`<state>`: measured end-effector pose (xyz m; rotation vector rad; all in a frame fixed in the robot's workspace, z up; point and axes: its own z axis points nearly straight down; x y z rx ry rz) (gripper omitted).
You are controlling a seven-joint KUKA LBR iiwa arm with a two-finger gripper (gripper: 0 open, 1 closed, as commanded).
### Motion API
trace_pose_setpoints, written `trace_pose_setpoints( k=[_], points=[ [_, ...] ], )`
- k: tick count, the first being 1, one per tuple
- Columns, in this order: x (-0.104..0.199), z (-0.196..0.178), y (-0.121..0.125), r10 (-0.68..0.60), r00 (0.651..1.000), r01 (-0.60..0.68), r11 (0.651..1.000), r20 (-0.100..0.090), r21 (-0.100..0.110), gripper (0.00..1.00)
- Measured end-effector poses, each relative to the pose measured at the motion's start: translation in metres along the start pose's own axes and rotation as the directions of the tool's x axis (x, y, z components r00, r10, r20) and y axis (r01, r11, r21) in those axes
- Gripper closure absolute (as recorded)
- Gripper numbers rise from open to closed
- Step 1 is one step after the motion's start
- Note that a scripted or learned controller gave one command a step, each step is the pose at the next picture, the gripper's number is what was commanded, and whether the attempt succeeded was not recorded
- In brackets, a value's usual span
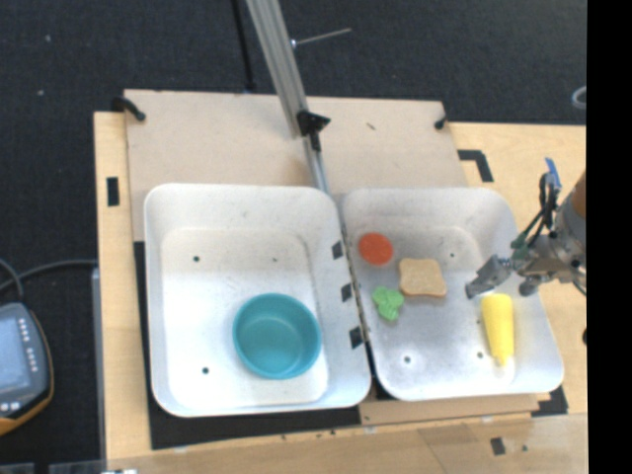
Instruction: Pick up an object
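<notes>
**Desk:** What sits where on the bench?

**Photographer:** Two shallow white bins lie side by side on a pale wooden bench, seen from above at a slant. The left bin (178,225) holds a teal bowl (277,337), upright, toward its near right corner. The right bin (434,373) holds four small things: an orange-red round piece (375,249) near the dividing edge, a tan slice of toast (423,278) just to its right, a green lumpy piece (387,303) below and left of the toast, and a yellow corn cob (498,328) lying lengthwise near the bin's right side.

**Desk:** And the arm?

**Photographer:** It reaches in from the right edge. The claw (504,273) hangs over the right bin, just above the top end of the corn cob and well right of the toast. A grey finger (483,278) points left and down toward the bin floor. Whether the fingers stand apart or together cannot be told at this angle; nothing is seen between them.

**Desk:** Anything else in the picture?

**Photographer:** A grey metal rail (281,57) runs from the top of the picture down to the seam between the bins. A handheld control pad (20,363) rests off the bench at far left, against dark carpet.
</notes>
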<state>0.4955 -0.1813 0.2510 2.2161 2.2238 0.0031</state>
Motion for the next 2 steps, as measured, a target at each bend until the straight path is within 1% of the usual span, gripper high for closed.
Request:
trace_pose_setpoints(
  k=[1, 2],
  points=[
    [0.000, 0.000, 0.000, 0.001, 1.000, -0.001, 1.000, 0.000, 0.000, 0.00],
    [-0.004, 0.062, 0.000, 0.004, 1.000, -0.004, 1.000, 0.000, 0.006, 0.00]
  ],
)
